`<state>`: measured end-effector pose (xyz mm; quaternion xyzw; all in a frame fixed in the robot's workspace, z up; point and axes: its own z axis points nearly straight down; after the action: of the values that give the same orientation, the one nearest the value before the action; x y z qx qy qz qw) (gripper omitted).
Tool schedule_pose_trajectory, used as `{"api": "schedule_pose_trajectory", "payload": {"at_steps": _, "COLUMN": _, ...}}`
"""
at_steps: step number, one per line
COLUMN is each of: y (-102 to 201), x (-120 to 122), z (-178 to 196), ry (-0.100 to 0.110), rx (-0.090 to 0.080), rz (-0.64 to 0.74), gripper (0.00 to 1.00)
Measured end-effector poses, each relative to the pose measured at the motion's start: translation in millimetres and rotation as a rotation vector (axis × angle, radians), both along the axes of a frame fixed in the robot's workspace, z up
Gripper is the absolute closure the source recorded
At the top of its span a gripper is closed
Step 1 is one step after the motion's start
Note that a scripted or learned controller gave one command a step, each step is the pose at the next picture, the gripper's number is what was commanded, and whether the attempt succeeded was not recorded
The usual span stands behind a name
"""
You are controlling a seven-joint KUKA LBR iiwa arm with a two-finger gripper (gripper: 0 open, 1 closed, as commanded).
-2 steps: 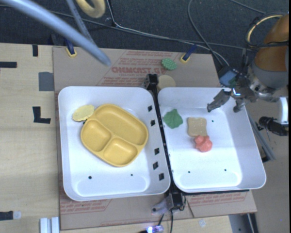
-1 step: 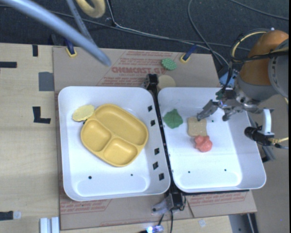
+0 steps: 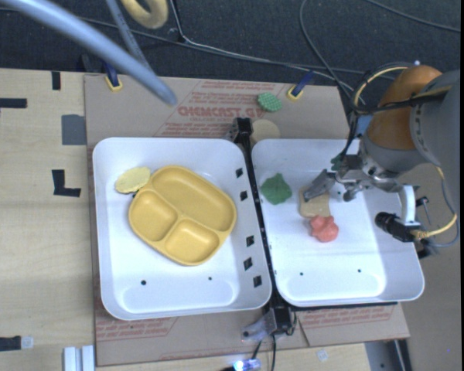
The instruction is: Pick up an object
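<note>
Covering the bench is a sheet of brown cardboard [image 3: 209, 110] with red print, laid on pale wood marked with black shapes; dark carpet with thin black cables lies beyond it. Two shallow white bins of smooth plastic sit side by side on the cardboard. The gripper [image 3: 319, 189] hangs low in the right bin [image 3: 371, 277], its metal fingers pointing left, directly above a flat tan piece [image 3: 314, 206]; whether the claw is released or clenched cannot be told. Just below it lies a lumpy pink-red piece [image 3: 324, 229], and just to its left a soft-looking green piece [image 3: 276, 188]. Well to the left, the left bin [image 3: 112, 230] holds a glossy yellow compartment tray [image 3: 182, 213] with a ridged pale yellow disc [image 3: 131, 179] touching its corner.
</note>
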<state>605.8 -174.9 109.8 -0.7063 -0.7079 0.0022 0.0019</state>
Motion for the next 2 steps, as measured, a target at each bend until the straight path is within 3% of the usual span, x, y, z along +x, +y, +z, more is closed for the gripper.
{"api": "schedule_pose_trajectory", "payload": {"at_steps": 1, "y": 1, "x": 1, "z": 13, "ry": -0.004, "rx": 0.0, "rz": 0.002, "gripper": 1.0}}
{"api": "schedule_pose_trajectory", "payload": {"at_steps": 2, "y": 0, "x": 0, "z": 76, "ry": -0.011, "rx": -0.001, "rz": -0.001, "gripper": 1.0}}
